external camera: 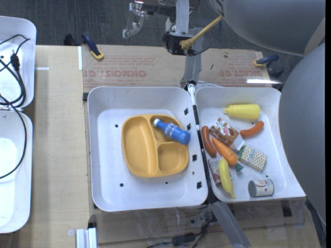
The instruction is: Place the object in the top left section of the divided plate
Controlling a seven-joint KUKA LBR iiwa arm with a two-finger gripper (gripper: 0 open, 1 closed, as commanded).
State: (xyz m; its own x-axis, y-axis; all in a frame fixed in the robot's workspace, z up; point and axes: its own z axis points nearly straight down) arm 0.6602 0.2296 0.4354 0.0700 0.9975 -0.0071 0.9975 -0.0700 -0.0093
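Observation:
A yellow divided plate (147, 154) sits in the left bin (103, 138). A blue bottle (173, 131) with a white cap lies tilted across the plate's upper right part, its cap pointing up-left and its base over the right rim. My gripper (133, 25) hangs high above the back edge of the bench, well clear of both bins. It is open, with nothing between its fingers.
The right bin (279, 180) holds a yellow mustard bottle (242, 111), sausages (252, 130), a carrot (225, 151), a banana (225, 178), a small can (260, 188) and snack packets. Brown cardboard (155, 71) lies behind the bins. White trays with cables stand at far left.

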